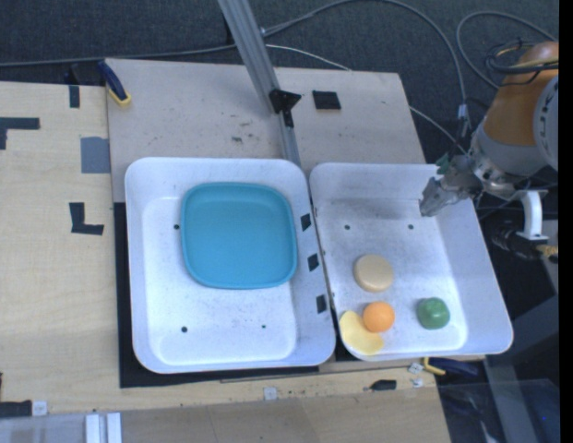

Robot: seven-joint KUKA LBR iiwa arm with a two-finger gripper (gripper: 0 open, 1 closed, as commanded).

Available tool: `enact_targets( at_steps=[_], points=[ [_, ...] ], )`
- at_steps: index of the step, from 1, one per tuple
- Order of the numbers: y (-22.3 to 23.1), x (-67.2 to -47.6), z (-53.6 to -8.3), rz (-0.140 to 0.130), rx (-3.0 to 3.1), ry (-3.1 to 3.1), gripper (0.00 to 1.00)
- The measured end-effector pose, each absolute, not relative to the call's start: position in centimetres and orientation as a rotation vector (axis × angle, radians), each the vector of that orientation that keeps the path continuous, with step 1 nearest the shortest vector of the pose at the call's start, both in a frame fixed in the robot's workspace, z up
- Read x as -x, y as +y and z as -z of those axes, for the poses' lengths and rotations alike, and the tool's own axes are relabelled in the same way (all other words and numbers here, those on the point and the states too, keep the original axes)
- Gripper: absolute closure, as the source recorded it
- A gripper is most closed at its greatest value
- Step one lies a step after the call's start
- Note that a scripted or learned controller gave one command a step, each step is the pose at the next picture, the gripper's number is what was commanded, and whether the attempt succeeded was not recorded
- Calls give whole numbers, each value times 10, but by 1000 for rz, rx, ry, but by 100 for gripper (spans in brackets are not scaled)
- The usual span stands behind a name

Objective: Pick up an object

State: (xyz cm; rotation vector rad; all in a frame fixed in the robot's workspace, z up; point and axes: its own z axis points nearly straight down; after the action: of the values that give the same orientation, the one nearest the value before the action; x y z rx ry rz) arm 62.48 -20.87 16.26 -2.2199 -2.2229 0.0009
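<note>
The right bin (406, 206) holds a tan round object (373, 272), an orange ball (378, 317), a green object (434, 313) and a yellow piece (358, 336) at its front left corner. My gripper (437, 195) hangs over the bin's far right part, well behind the objects. Nothing shows between its fingers. The arm comes in from the right with its orange band at the top right.
The left bin (157, 266) holds a blue square plate (238, 233). A grey metal pole (258, 58) slants down toward the gap between the bins. Cables (434, 35) lie on the dark floor behind the bench.
</note>
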Motion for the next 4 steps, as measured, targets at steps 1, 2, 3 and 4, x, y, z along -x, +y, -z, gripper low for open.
enact_targets(
  at_steps=[1, 2, 3, 4],
  points=[
    [-210, -628, -205, 2, 2223, -2224, 100],
    [-210, -629, -257, 3, 2223, -2224, 100],
    [-154, -608, -261, 2, 2217, -2226, 100],
    [-106, -594, -264, 1, 2217, -2225, 100]
  ],
)
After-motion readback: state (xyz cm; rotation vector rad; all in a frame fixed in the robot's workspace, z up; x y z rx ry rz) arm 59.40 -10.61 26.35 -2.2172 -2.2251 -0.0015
